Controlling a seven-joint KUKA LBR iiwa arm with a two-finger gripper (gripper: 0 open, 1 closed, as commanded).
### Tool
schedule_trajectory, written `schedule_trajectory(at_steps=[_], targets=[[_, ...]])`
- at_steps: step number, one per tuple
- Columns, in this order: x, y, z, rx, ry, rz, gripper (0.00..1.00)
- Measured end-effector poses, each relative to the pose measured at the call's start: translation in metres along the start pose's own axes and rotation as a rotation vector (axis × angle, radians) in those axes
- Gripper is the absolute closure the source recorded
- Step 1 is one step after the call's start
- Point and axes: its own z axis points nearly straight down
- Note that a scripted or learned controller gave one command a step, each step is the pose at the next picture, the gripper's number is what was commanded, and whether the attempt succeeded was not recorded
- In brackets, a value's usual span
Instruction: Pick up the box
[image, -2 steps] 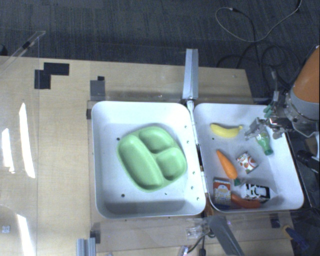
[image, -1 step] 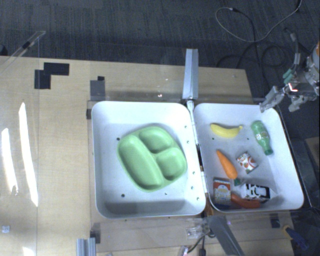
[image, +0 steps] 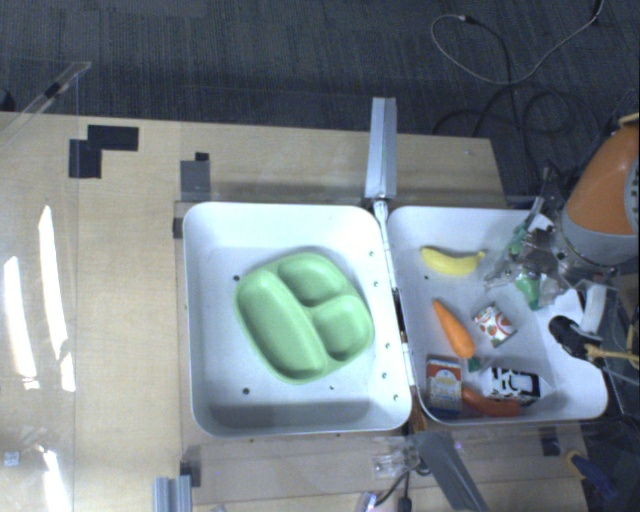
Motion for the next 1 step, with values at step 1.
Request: schedule_trajectory(at_steps=[1], targets=[[-0.0001, 0.0002, -0.0003, -0.001, 0.000, 0.001, 0.00]])
